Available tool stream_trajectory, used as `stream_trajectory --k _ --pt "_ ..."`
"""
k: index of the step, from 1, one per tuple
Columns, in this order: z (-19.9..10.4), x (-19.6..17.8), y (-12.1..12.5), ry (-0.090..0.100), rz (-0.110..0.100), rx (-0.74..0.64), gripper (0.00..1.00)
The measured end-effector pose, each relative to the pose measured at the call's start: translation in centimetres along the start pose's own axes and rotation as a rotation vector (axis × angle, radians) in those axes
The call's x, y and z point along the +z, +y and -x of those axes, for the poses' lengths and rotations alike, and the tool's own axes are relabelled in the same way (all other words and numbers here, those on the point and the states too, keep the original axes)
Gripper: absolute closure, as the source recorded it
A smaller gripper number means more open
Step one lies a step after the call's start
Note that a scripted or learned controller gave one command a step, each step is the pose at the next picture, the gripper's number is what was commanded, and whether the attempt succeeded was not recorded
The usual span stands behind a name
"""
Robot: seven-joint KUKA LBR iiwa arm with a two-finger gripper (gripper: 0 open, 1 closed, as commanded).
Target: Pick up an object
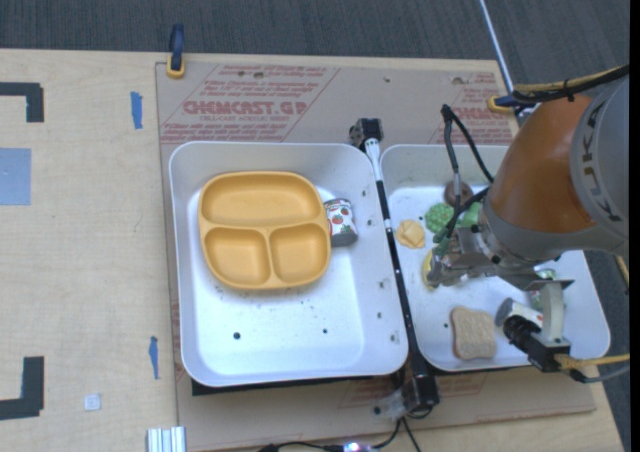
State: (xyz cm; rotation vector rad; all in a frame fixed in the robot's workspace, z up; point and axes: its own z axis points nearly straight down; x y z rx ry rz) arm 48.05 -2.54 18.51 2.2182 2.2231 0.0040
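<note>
Right bin (600, 325): several small objects. A tan bread-slice-shaped piece (472, 333) lies near the front wall, clear of the arm. A small yellow-orange item (411, 233) sits near the divider side; just beside it a green leafy item (440, 217), partly covered by cables and the wrist. A sliver of yellow (428, 268) shows at the left of the end effector — too hidden to identify.

End effector (458, 268) is low over the middle of the right bin, among these items. Its fingers are masked by the wrist hardware and the grey-orange arm (545, 180); cannot tell how far they are parted or whether anything is gripped.

Left bin (260, 345): a yellow three-compartment plate (265, 228), and touching its right rim a small can (341, 221) with a red and white label — print too small to read.

Both bins rest on a board (250, 100) on the counter (80, 260); its red lettering is reversed and blurred, not legible. Blue tape marks and black corner marks on the counter at left.
</note>
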Motion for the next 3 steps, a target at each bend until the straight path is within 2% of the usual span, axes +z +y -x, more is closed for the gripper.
stream_trajectory --k 1,2,3 --pt "0.1 0.0 0.0 -0.001 -0.001 0.001 0.00" --pt "7.2 9.8 4.5 -0.003 0.004 0.003 0.00" --pt "7.2 8.7 4.6 -0.004 0.007 0.001 1.00"
